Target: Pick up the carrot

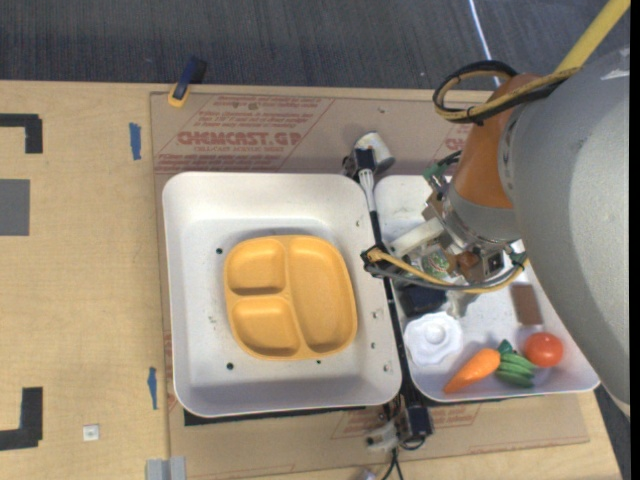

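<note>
Over the right bin (590, 373), my gripper (462, 266) hovers, state unclear. Near the front edge, the carrot (473, 367) touches a green vegetable (517, 365); I risk snagging both.

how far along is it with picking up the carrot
Nothing looks done: the carrot lies in the right bin at its front edge, beside a green vegetable and a tomato. In hand: the gripper hangs above that bin. Left: descending, gripping, lifting.

Yellow divided plate (290, 295) in left bin (190, 268); tomato (544, 349).
</note>
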`<action>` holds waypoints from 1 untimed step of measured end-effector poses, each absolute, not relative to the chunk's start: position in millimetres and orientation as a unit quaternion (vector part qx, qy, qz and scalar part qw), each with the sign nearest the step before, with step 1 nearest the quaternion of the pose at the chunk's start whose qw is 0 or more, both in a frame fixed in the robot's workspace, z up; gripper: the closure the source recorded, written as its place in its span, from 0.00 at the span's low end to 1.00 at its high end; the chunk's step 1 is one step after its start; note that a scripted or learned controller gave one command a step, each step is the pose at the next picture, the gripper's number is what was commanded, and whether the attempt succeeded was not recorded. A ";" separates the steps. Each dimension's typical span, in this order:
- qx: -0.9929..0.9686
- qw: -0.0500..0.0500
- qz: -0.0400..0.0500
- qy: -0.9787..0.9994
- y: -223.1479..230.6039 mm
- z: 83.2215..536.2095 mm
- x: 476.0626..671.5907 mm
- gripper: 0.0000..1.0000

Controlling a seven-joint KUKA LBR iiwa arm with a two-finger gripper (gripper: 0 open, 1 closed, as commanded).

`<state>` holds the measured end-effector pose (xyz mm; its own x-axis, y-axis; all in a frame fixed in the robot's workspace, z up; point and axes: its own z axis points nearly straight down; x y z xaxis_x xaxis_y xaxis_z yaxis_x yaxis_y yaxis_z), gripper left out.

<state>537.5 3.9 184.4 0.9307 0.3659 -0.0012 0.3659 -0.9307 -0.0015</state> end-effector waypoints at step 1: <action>-0.987 0.001 0.001 -0.159 -8.0 184.5 567.5 0.00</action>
